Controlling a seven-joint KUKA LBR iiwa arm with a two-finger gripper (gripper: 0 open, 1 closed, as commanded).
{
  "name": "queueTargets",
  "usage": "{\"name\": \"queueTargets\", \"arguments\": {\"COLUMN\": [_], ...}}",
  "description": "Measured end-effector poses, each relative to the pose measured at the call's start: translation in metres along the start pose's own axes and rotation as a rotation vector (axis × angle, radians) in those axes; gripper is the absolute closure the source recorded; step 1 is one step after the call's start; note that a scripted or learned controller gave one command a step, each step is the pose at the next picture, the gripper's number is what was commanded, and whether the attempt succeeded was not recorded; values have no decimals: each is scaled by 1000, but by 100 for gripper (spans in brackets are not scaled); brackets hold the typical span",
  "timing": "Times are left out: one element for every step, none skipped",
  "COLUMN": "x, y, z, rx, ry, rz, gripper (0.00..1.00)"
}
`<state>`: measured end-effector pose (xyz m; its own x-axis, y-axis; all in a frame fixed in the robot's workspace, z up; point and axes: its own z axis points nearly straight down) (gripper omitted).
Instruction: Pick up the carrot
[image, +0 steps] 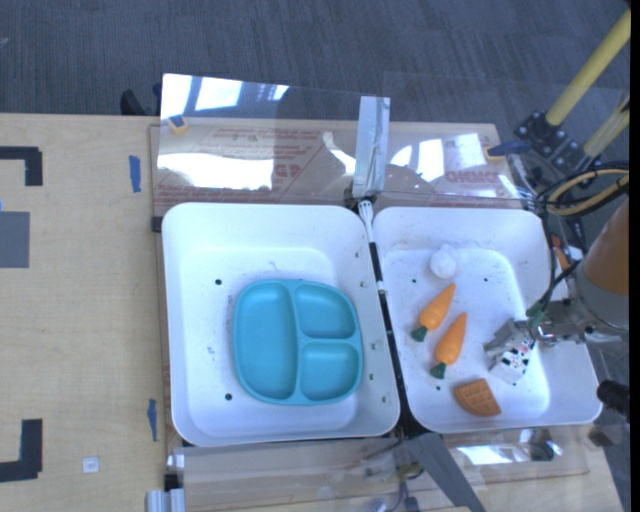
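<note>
Lower right of the frame: a flat orange-brown wedge of toy food (477, 397) lies near the front wall of the right-hand shallow white plastic bin (530, 230). Just above and right of it, the robot's hand (512, 352) hangs low over the bin floor at the end of the grey arm; whether it is spread or pressed together cannot be told, and nothing is seen in its grip.

Centre right: two small orange toy carrots with green stem ends lie side by side, close but apart, each slanting tip-up to the right. The nearer carrot (450, 342) is left of the hand; the farther carrot (435, 309) lies up and left of it.

Both are probably light, rigid, smooth plastic, liable to roll or slip. A pinch across the thicker mid-body, square to the long axis, seems safest.

Beyond them sits a small white ball (443, 264). Centre left: a turquoise divided plate (297, 340) rests in the left-hand white bin (190, 300).
</note>
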<state>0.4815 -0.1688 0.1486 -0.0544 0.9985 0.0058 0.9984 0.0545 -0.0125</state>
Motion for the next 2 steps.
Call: {"name": "queueTargets", "arguments": {"x": [63, 63], "y": [30, 58], "z": [37, 61], "rx": [-9, -14], "ry": [-3, -6], "rz": [55, 45], "gripper": [0, 0]}}
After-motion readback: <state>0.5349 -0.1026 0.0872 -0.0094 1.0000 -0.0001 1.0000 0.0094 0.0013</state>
